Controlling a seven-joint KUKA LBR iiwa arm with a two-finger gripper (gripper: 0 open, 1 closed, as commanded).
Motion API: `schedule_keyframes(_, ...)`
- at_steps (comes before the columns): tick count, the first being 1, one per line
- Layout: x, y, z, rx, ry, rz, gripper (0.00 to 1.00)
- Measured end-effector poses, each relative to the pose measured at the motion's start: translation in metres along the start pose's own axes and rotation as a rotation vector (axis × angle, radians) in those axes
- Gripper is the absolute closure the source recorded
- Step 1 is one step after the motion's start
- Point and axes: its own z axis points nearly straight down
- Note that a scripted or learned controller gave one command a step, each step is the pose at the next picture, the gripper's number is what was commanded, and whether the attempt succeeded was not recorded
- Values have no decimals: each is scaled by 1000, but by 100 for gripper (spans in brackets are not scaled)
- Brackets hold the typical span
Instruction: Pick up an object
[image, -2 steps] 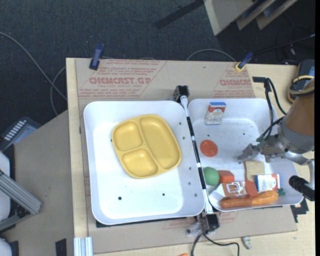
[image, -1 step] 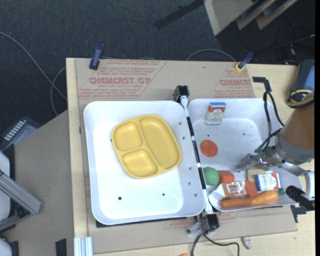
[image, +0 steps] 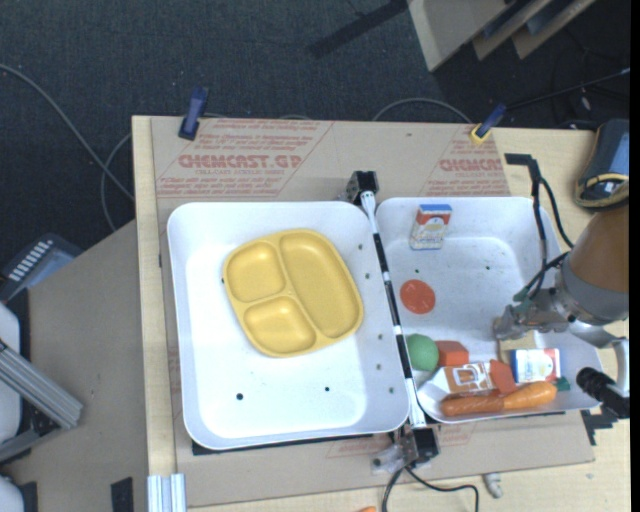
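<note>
The desk (image: 300, 150) carries two shallow white bins side by side. The left bin (image: 200, 380) holds a yellow divided plate (image: 291, 291), lying flat near the bin's centre.

The right bin (image: 470, 215) holds several items. A small carton (image: 431, 226) with a red and blue top lies near the far wall. An orange disc (image: 418, 296) rests near the divider, well apart from the carton. A green ball (image: 422, 352) sits against the divider, with an orange block (image: 452, 354) just beside it. Along the near wall lie a packet (image: 468, 378), a white box (image: 535, 364) and an orange carrot-shaped piece (image: 498, 402), crowded together.

The arm enters from the right. The gripper (image: 525, 320) is over the right bin's right side, just above the white box. Whether it is open or closed cannot be told, and no item is seen in its grasp.
</note>
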Motion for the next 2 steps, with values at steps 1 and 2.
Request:
schedule_keyframes(1, 32, -1, -113, 6, 4, -3, 100)
schedule_keyframes(2, 32, -1, -113, 7, 4, -2, 0)
